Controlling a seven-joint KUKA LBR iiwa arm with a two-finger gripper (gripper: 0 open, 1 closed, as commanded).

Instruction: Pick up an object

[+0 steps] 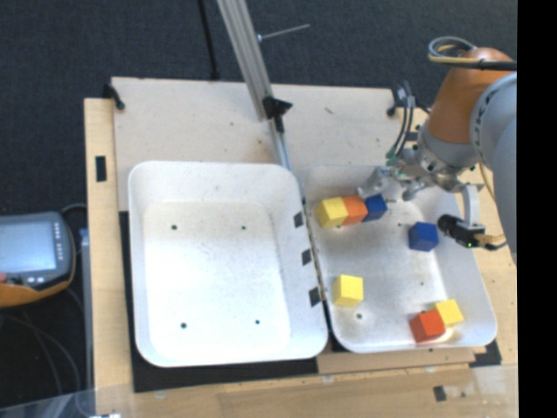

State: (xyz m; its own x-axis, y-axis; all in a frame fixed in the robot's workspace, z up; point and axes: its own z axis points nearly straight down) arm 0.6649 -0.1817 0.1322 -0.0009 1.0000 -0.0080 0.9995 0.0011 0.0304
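Observation:
Several small blocks lie in the right bin (pixel 396 264). A yellow block (pixel 332 212), an orange block (pixel 354 209) and a blue block (pixel 376 206) sit in a row near the bin's far left. A second blue block (pixel 423 236) lies to the right of them. Another yellow block (pixel 349 289) sits near the bin's left wall. An orange block (pixel 427 326) and a yellow block (pixel 450 312) touch at the front right corner. My gripper (pixel 385 182) hangs low at the bin's far side, just above and behind the row's blue block, with nothing visibly held.
The left bin (pixel 218 259) stands beside the right one. A slanted metal rail (pixel 248 50) crosses the bench's back. A small screen device (pixel 33 251) sits off the bench at the left. The grey arm (pixel 474 120) covers the bin's far right corner.

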